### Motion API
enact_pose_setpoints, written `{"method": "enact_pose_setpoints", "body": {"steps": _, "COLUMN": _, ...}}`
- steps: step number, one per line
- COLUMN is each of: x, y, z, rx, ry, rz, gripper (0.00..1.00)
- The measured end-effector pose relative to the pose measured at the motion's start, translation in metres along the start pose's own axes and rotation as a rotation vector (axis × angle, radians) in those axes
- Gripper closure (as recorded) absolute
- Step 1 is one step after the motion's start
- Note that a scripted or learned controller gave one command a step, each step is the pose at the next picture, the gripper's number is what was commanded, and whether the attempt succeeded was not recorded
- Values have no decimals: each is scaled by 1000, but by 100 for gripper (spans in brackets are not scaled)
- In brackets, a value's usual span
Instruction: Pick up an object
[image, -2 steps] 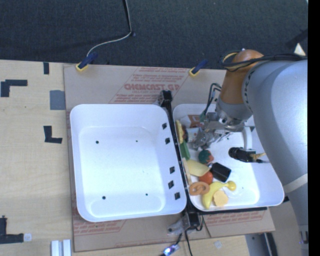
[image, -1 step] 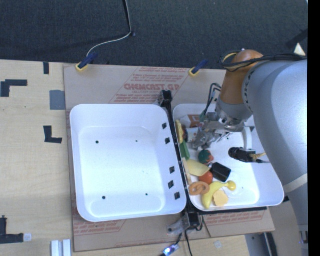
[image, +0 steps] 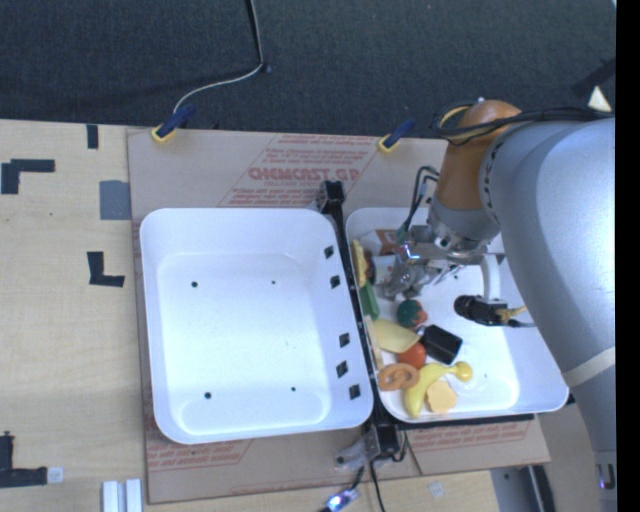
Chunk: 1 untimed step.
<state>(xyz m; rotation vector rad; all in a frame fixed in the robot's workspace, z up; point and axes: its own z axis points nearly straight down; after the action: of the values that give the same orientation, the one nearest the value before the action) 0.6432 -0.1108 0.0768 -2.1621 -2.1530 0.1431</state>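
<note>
My gripper (image: 403, 278) hangs low over the back part of the right bin (image: 500, 395), reaching in from the right. Just below it lies a small dark green round thing (image: 408, 312). Nearer the front lie a red piece (image: 413, 353), a black block (image: 441, 344), a pale yellow piece (image: 390, 334), an orange ring (image: 397, 377) and a yellow banana-like toy (image: 432, 386). A green stick (image: 369, 301) and a yellow piece (image: 358, 262) lie along the bin's left wall. I see nothing lifted off the bin floor.
The left bin (image: 240, 320) stands beside the right one, with a black divider (image: 345, 290) between them. The arm's grey body (image: 560, 230) covers the right bin's right side. Bare white floor shows at the right bin's front right corner.
</note>
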Motion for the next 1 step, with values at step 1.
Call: {"method": "enact_pose_setpoints", "body": {"steps": 1, "x": 0, "y": 0, "z": 0, "rx": 0, "ry": 0, "rz": 1, "gripper": 0}}
